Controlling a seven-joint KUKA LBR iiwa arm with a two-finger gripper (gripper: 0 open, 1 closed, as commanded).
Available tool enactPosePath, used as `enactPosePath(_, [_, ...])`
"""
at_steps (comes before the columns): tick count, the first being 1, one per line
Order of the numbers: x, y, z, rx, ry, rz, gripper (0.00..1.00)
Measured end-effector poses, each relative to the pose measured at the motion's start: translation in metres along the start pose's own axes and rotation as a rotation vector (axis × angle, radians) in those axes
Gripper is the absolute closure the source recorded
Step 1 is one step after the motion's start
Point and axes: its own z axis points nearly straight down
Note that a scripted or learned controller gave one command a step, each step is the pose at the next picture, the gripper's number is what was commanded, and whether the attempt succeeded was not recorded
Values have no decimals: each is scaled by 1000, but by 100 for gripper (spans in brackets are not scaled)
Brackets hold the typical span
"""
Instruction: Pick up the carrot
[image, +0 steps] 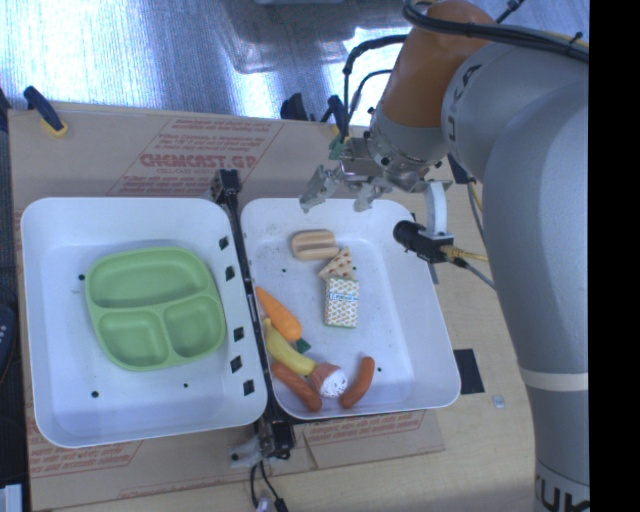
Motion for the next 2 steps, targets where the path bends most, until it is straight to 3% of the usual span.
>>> enactPosePath(1, [42, -79, 46, 2, 0, -36, 0])
enactPosePath(2, [79, -137, 46, 2, 1, 143, 0])
